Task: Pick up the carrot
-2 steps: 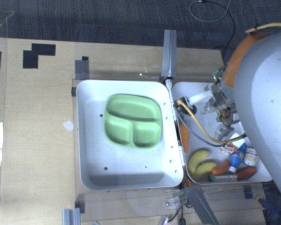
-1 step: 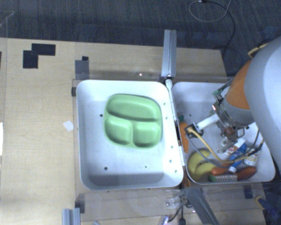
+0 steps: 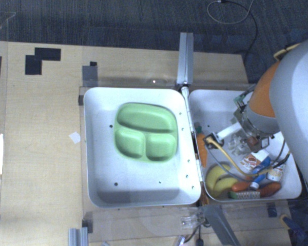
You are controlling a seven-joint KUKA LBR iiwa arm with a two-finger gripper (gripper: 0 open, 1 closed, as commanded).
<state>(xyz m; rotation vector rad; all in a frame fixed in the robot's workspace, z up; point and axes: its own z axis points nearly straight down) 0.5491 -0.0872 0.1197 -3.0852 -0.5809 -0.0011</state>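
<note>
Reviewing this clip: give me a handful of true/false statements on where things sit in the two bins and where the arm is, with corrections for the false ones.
1. The green divided plate lies in the left bin. True.
2. The carrot lies in the middle of the green divided plate. False: it lies in the right bin, along that bin's left wall.
3. The gripper is over the right bin. True.
4. The banana is in the left bin. False: it is in the right bin, near its front edge.
5. The gripper has the carrot lifted above the bench. False: the carrot lies in the bin, apart from the gripper.
</note>
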